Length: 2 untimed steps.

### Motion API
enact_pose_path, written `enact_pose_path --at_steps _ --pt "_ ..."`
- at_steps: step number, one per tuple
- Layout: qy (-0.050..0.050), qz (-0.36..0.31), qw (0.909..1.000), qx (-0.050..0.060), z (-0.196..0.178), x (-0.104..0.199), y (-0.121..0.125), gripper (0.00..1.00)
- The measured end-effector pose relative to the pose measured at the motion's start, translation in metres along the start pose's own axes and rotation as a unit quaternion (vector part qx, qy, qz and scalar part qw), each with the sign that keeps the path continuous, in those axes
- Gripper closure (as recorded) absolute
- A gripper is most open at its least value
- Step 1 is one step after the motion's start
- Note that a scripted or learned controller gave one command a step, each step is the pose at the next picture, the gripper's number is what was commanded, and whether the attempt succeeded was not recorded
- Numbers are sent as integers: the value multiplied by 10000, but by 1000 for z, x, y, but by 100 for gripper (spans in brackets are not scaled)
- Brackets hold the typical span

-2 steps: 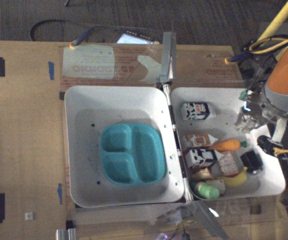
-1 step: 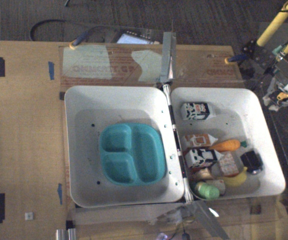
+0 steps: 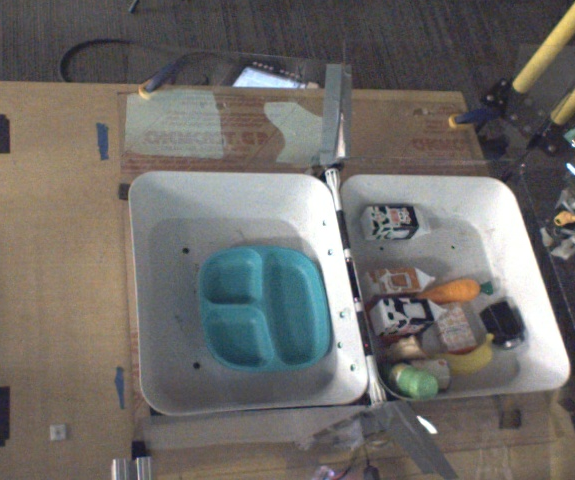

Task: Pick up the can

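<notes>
Since the arm enters from the right, the likeliest can (image 3: 502, 322), a small dark item by the right bin's (image 3: 539, 268) right wall above the banana (image 3: 473, 358), lies nearest that approach. Its long axis is unclear, and the claw's state cannot be told.

The left bin (image 3: 157, 218) has open floor along its far side and left side; a teal divided plate (image 3: 264, 306) takes up its middle and near right. In the right bin (image 3: 527, 258) the far and right stretches of floor lie bare, apart from a cow-print carton (image 3: 390, 221) standing alone near the far left corner. The near left part is crowded: an orange-topped carton (image 3: 399, 280), a carrot (image 3: 455, 291), a second cow-print carton (image 3: 404, 315), a small pink box (image 3: 457, 330), a banana (image 3: 471, 358), a green object (image 3: 412, 379) and a black object (image 3: 502, 322) sit touching or just beside one another, with little gap between them. The ridge where the bins meet (image 3: 342, 268) divides the two.
</notes>
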<state>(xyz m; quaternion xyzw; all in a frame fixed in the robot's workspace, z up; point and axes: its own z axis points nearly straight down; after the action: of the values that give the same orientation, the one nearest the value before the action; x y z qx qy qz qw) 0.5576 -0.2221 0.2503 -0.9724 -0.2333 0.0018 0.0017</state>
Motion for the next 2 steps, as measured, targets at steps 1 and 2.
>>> enact_pose_path --at_steps 1,2 --pt "9 380 9993 -18 -4 6 4 100" --pt "9 381 9993 -17 -4 6 4 0"
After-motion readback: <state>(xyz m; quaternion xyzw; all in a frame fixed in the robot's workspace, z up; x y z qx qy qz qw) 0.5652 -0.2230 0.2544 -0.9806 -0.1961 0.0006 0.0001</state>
